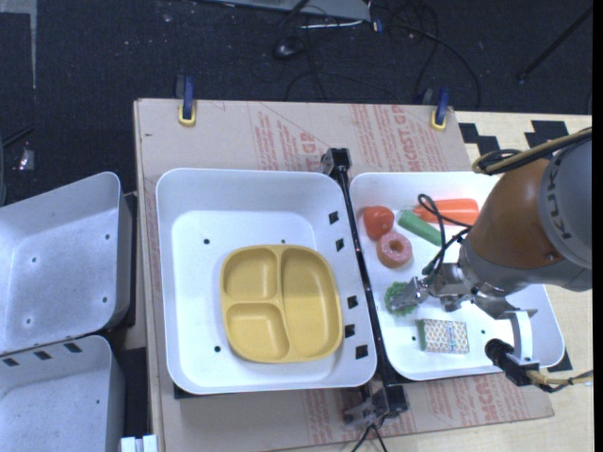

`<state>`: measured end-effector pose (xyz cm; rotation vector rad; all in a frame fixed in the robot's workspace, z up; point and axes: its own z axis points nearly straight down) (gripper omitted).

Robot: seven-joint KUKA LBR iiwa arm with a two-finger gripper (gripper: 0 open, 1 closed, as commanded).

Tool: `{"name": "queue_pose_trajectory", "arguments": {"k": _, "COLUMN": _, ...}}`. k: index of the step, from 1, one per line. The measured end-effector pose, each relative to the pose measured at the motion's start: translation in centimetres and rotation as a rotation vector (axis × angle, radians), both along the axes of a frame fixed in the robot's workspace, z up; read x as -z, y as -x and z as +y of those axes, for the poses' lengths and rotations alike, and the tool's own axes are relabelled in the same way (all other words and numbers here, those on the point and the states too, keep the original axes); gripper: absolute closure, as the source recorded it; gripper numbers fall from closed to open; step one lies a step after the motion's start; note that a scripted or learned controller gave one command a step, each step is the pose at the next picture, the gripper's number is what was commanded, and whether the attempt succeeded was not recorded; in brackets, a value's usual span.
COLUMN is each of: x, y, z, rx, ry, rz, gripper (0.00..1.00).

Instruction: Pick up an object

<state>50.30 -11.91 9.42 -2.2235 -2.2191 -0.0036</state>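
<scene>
Bright even overhead light, soft shadows, slightly grainy

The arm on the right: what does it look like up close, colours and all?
The arm is a thick, rounded tube, grey with a broad orange band above the wrist. Part of a dark letter marking shows on the grey shell. Black and yellowish cables loop around it. The end effector is a cluster of small grey metal parts; a white and black piece sits below it.

Arm [528, 224] cut off at right edge; its bulk hides part of right bin [551, 342] and the carrot's [459, 210] right end. Gripper [426, 292] finger state unresolvable over green object [403, 297].
</scene>
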Motion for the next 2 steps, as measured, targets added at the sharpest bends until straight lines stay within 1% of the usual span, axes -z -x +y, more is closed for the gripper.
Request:
{"name": "queue_pose_trajectory", "arguments": {"k": 1, "x": -1.3, "y": -0.1, "z": -0.1, "rx": 0.002, "ry": 0.003, "rz": -0.007, "gripper": 1.0}}
{"name": "queue_pose_trajectory", "arguments": {"k": 2, "x": -5.6, "y": -0.7, "z": 0.1, "rx": -0.005, "ry": 0.003, "rz": -0.003, "gripper": 1.0}}
